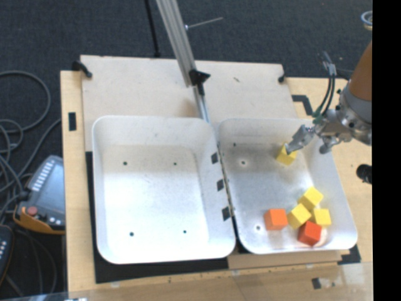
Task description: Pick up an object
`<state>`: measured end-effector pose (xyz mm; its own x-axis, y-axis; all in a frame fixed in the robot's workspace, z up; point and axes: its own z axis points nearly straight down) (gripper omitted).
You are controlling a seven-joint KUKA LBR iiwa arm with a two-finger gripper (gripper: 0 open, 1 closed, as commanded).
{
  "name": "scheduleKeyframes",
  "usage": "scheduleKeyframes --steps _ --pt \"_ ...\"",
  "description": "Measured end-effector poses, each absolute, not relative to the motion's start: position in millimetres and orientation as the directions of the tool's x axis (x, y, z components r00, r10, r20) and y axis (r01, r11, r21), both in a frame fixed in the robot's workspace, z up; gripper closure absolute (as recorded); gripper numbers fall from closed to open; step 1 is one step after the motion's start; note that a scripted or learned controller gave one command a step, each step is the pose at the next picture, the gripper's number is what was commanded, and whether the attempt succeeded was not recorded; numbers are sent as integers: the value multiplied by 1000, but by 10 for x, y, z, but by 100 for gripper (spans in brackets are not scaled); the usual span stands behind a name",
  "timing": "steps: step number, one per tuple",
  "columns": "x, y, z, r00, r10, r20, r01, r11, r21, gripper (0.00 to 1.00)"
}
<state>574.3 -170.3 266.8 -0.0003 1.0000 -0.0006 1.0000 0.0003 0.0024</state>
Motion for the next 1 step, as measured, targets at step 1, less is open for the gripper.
scheduleKeyframes --steps 1 --pt "4908 -1667 1208 2 1000 1 1000 -2 -6 0"
